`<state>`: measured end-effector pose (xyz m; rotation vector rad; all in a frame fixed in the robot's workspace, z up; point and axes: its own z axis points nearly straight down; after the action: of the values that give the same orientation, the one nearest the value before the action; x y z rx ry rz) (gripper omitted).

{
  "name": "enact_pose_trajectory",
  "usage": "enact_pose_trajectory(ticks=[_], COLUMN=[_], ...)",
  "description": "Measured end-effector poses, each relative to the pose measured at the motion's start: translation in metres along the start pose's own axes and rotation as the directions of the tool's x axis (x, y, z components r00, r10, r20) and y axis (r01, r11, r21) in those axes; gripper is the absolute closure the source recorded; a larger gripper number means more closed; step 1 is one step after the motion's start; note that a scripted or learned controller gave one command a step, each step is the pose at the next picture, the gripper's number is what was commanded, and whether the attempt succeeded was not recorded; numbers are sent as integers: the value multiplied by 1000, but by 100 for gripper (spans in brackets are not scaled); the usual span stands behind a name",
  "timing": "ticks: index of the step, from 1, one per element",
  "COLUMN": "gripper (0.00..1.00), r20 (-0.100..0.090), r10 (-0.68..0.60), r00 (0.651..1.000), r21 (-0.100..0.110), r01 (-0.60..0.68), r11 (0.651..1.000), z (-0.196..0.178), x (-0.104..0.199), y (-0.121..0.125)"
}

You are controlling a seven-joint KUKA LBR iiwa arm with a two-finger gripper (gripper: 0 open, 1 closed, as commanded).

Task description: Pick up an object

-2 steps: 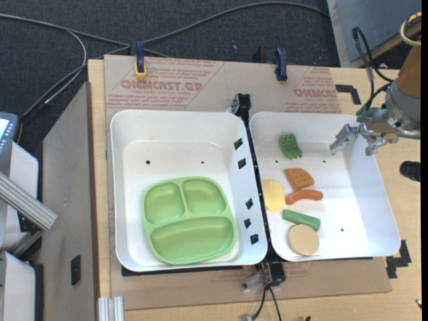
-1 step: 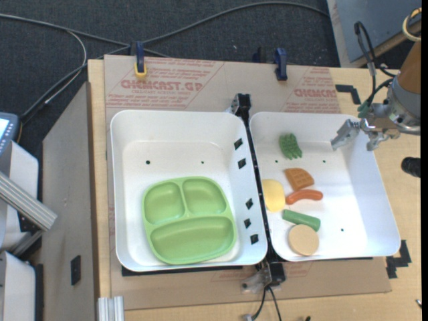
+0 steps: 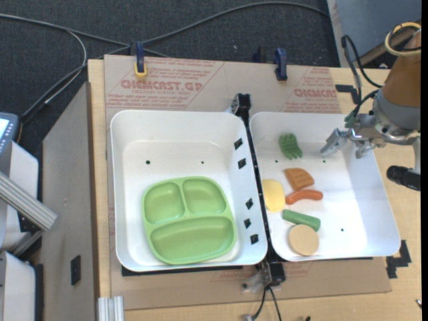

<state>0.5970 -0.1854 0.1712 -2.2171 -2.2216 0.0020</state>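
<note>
Since the camera looks down at a slant, we start at the near edge: a tan round disc point(image 3: 303, 240) sits at about 6 o'clock in the right bin point(image 3: 374, 206), close to the front wall. Just behind it lies a green pod-shaped piece point(image 3: 301, 219), and at 11 o'clock from that, a pale yellow piece point(image 3: 273, 194) close to the divider between the bins. Beside the yellow piece, at its 3 o'clock, we see an orange sausage-shaped piece point(image 3: 305, 196), and touching or nearly touching it from behind, an orange waffle-like piece point(image 3: 299, 177). Farther back, at 12 o'clock from the waffle piece, is a dark green leafy piece point(image 3: 289, 146), apart from the rest.

The left bin point(image 3: 127, 179) holds a green divided plate point(image 3: 190, 219) in its near half, with two small compartments at the back and one wide one in front.

The claw point(image 3: 346, 144) hovers over the right bin's far right part, at roughly 3 o'clock from the leafy piece and well apart from it. Its fingers point(image 3: 331, 144) look spread, with nothing between them. The grey arm with its orange band point(image 3: 408, 79) comes in from 3 o'clock.

At the far edge of the tabletop point(image 3: 200, 79), two clamps point(image 3: 140, 59) pin a printed cardboard sheet, and cables point(image 3: 60, 32) run across the dark floor beyond.
</note>
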Motion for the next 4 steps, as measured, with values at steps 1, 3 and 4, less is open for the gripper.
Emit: enact_pose_trajectory(ticks=[1,3,4], gripper=[0,100,100], r20=[0,-1,2], r10=[2,2,3], r00=[1000,1000,1000], r21=[0,-3,-8], r01=[-2,-2,-3], r11=[1000,1000,1000], z=[42,75,24], x=[-4,-3,-6], y=[3,4,-4])
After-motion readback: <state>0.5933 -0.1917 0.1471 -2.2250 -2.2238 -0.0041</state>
